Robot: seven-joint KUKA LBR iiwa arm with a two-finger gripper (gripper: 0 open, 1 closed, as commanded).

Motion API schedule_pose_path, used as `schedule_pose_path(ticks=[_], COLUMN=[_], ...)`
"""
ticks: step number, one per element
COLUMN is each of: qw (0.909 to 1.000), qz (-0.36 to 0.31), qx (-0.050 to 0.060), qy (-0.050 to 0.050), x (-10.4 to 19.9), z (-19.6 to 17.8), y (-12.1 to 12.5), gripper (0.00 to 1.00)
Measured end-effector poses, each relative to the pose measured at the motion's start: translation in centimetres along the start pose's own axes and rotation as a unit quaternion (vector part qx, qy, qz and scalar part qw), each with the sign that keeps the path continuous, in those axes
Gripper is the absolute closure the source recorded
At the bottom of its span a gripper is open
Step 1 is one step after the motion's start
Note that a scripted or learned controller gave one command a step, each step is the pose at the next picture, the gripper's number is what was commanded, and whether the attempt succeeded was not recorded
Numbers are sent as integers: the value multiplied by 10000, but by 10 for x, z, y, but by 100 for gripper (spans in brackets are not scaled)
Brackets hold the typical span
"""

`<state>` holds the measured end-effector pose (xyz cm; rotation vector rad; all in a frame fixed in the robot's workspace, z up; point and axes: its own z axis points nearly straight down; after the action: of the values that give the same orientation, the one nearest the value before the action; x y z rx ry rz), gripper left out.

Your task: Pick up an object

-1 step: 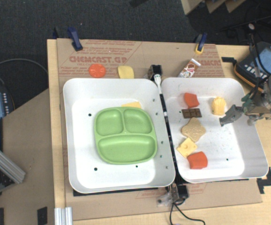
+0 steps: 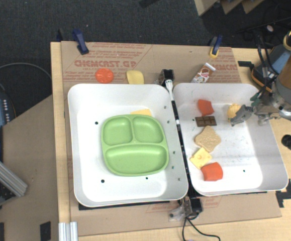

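Observation:
The right bin (image 2: 266, 179) holds several small food toys. A red block (image 2: 204, 107) lies at the back, with a brown chocolate bar (image 2: 205, 121) just in front of it. Nearer the camera are a tan cracker (image 2: 207, 139), a yellow cheese wedge (image 2: 200, 158) and an orange-red piece (image 2: 212, 171). A small yellow piece (image 2: 232, 109) lies at the back right. My gripper (image 2: 241, 114) is low over the bin, right beside that yellow piece on its right side. I see nothing held in it.
The left bin (image 2: 85, 174) holds a green divided plate (image 2: 134, 144) with a yellow slice (image 2: 141, 112) behind it. On the board behind the bins lie an orange disc (image 2: 104, 75), a yellow piece (image 2: 134, 77) and a small wrapper (image 2: 203, 74).

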<state>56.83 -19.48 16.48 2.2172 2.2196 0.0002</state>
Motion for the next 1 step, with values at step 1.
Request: schedule_pose_path(ticks=[1], qw=[10000], qz=[-14], qx=[5], qy=[46], x=[-26], z=[71], y=[63], gripper=[0])
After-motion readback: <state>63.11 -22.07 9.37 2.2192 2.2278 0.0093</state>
